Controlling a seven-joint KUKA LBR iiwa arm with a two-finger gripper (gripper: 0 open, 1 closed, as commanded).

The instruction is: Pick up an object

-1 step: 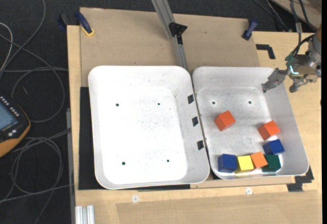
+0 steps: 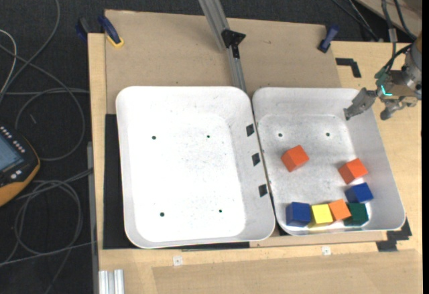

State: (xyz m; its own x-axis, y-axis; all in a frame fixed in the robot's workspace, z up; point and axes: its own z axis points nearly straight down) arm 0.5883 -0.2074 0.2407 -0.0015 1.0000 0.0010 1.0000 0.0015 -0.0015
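The left bin (image 2: 181, 165) holds no blocks; the right bin (image 2: 375, 145) holds an orange block (image 2: 294, 157) near its centre and more blocks toward five o'clock; the end effector (image 2: 373, 104), fingers spread and holding nothing, hovers at two o'clock; this looks like the approach step, and next it must descend over one block.

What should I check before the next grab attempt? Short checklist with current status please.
1. Gripper free of any load: ok, nothing shows between its fingers.
2. Fingers open for a grab: ok, they look spread apart.
3. Gripper over a target: not ok, it sits at the right bin's far right rim, away from every block.
4. Easy target available: ok, the orange block lies alone near the bin's middle.
5. Other blocks separable: not ok, blue, yellow, orange and green ones crowd the near wall, touching or nearly so.
6. Height above the bin floor: cannot tell from this slanted view.
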